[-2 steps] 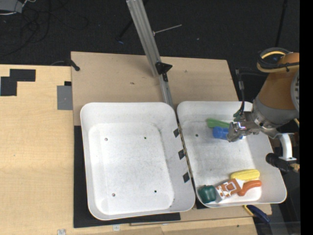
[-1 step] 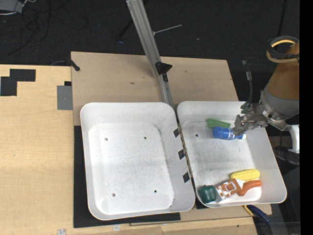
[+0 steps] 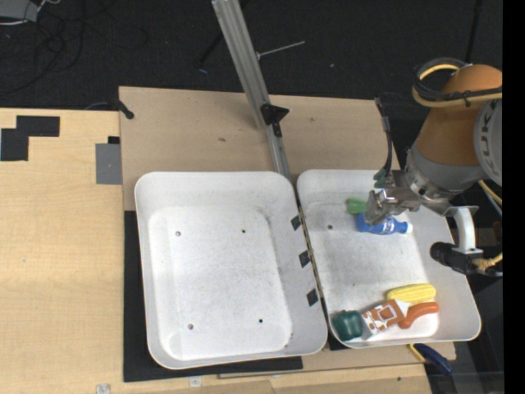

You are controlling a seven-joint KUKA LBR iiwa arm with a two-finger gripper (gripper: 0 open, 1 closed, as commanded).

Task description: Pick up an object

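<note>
Over the right-hand shallow white plastic bin (image 3: 447,318), the grey arm with its orange band (image 3: 459,121) is lowered, its gripper (image 3: 379,209) set just above a small blue plastic object (image 3: 382,226) beside a green piece (image 3: 356,206). Nothing is seen lifted, so the pick is judged not yet done; how the pincer stands cannot be told. A yellow ribbed corn-shaped toy (image 3: 412,293) is left near the front.

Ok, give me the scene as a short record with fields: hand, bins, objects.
hand: hand low in the right bin, over the blue object
near hand: green object just left of it
front of right bin: yellow object, orange and white object, dark green object
left bin: left bin, white, beside the right bin
grasp: cannot tell
</note>
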